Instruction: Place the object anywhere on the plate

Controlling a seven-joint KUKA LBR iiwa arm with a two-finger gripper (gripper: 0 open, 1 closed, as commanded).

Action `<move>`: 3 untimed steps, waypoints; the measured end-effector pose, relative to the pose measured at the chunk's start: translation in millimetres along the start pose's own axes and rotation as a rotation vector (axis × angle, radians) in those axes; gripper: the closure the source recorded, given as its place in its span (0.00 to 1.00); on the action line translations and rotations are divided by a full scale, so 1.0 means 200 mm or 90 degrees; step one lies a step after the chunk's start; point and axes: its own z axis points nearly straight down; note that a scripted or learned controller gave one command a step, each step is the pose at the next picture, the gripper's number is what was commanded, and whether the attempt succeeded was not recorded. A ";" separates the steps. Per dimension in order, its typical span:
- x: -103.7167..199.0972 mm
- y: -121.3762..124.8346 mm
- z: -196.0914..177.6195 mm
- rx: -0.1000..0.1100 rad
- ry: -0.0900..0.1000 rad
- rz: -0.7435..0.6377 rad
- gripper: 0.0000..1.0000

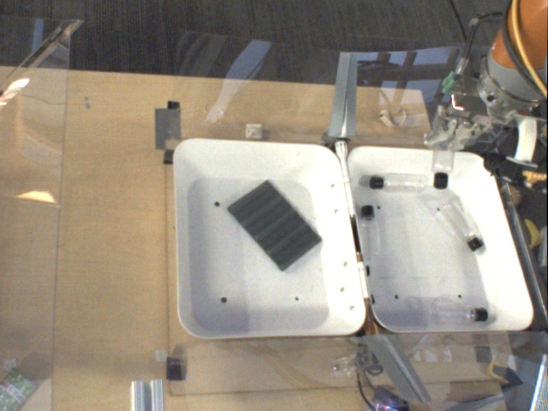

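Gripper (443, 144) hangs over the right bin's (514, 315) far edge; you cannot tell its state. Clear tubes (462, 221) lie below it, dark plate (274, 225) well left.

arm (524, 32): cut off by right edge | clear tubes (458, 217): faint, outlines hard to tell

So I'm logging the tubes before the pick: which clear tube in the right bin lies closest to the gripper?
The tube along the right bin's far wall, directly below the gripper. The slanted tube and near-wall tube lie farther away.
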 end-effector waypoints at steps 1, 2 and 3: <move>0.00 0.00 0.00 -0.001 0.000 0.000 0.00; 0.01 0.01 -0.06 -0.004 0.000 -0.002 1.00; 0.13 -0.31 -0.07 -0.003 0.000 -0.101 1.00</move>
